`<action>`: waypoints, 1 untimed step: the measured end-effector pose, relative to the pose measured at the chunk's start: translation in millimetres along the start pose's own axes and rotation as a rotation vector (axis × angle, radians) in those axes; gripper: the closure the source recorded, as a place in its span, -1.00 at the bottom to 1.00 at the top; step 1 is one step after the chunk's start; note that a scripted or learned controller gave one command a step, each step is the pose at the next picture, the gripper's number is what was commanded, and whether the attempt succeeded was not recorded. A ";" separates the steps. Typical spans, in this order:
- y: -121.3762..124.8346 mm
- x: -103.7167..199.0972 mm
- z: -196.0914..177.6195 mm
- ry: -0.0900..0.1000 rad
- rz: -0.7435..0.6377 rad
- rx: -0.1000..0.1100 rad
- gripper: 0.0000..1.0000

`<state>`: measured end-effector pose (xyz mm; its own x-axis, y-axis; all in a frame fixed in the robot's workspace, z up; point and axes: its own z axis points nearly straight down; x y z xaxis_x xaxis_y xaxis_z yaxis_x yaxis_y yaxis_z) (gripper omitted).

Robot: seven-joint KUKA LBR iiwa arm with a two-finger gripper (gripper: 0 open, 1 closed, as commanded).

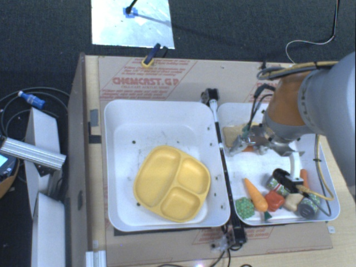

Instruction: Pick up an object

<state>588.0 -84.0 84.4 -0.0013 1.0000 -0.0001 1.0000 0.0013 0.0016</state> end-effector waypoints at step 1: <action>49.3 -14.0 -0.4 -0.001 -0.003 -0.001 -1.00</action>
